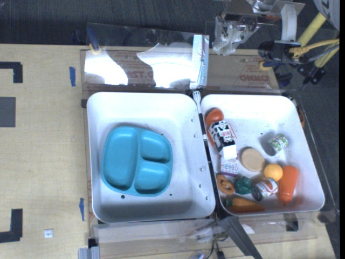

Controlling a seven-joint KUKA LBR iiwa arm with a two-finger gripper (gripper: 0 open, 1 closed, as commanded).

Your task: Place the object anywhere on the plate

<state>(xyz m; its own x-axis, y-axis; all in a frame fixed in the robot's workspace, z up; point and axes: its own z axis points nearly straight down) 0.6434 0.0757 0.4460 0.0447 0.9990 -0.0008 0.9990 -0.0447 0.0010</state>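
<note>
The claw (229, 36) hangs beyond the far edge of the right bin (307, 144), nothing visibly in it; whether it is apart or together I cannot tell. The toy food lies nearer the camera, and the blue divided plate (137, 161) sits in the left bin (102, 117).

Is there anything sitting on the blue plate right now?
No. The blue plate in the left bin has all three compartments bare, and the toys lie in the right bin.
</note>
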